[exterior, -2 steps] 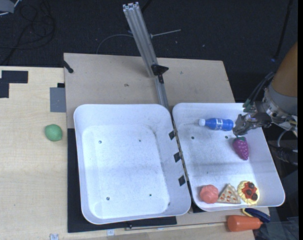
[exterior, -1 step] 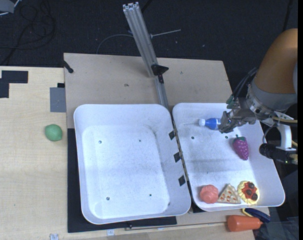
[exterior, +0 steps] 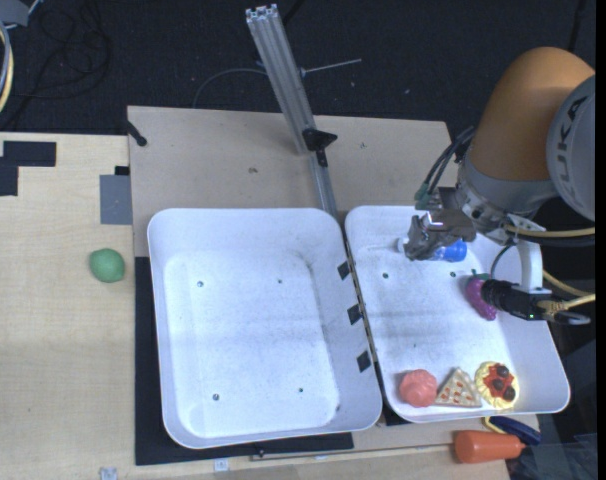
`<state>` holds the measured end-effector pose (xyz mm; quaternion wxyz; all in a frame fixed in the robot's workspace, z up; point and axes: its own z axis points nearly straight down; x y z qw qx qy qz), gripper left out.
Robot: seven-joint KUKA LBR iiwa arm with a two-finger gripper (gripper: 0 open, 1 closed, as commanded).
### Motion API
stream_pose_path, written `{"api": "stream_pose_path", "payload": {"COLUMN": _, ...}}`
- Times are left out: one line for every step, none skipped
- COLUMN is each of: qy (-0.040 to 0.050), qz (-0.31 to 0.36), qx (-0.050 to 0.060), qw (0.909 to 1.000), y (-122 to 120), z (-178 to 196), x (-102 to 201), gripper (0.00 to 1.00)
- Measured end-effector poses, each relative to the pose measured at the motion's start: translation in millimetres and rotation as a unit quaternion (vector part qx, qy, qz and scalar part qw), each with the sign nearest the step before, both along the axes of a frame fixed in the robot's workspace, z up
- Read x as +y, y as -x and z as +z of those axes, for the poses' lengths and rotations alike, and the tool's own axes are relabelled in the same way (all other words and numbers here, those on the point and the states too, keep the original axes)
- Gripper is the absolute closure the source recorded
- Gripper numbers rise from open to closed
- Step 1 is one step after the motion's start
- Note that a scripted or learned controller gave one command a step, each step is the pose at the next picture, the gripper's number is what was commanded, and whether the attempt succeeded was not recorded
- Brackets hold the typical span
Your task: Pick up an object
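Note:
My gripper [exterior: 421, 244] hangs low over the far part of the right bin [exterior: 423, 318], reaching in from the right. A small blue object [exterior: 452, 252] lies just to its right, partly hidden by the wrist. I cannot tell whether the two touch. A purple object [exterior: 480, 297] lies further right near the bin's wall. Along the bin's near edge sit a red round piece [exterior: 417, 387], a pizza-slice toy [exterior: 459, 391] and a yellow piece with red spots [exterior: 496, 383].
The left bin [exterior: 243, 328] stands beside the right one, with black clips on the shared wall. A green ball [exterior: 107, 265] rests on the bench at far left. An orange carrot toy [exterior: 486, 446] lies outside the right bin's near edge. A metal rail [exterior: 288, 78] slants behind the bins.

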<state>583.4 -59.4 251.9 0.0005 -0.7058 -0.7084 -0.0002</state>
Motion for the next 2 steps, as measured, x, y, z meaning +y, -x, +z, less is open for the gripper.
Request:
{"api": "stream_pose_path", "payload": {"qy": -0.0001, "qz": 0.000, "qx": 0.000, "qw": 1.0000, "y": -2, "z": 5, "x": 55, "gripper": 1.00}}
{"api": "stream_pose_path", "payload": {"qy": 0.0001, "qz": 0.000, "qx": 0.001, "qw": 1.0000, "y": -5, "z": -7, "x": 115, "gripper": 1.00}}
